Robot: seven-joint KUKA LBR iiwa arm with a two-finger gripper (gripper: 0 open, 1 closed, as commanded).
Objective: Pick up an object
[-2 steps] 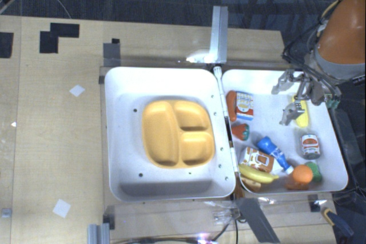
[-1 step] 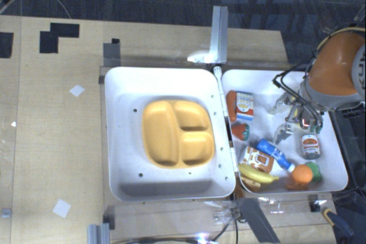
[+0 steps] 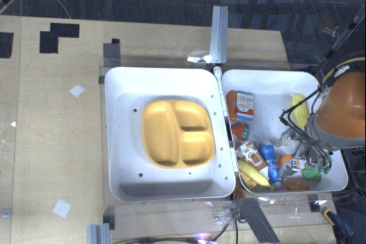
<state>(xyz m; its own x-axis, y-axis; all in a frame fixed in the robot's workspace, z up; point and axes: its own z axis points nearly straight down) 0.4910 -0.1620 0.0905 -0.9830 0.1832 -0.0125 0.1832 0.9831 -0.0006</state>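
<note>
Still reaching: the gripper hung low over the right bin, nothing yet lifted.
Far to its left lay a yellow tray in the left bin; nearer left, a banana and a blue toy; an orange piece lay just beneath. Whether it was wide or narrow I couldn't tell. Next, seemingly: settle on one object and close.

Even, fairly bright overhead light falls on the pale wooden bench. A soft shadow lies along the near inner wall of the left shallow white bin. The picture is slightly soft, with faint reflections over the dark carpet at the far edge.
</note>
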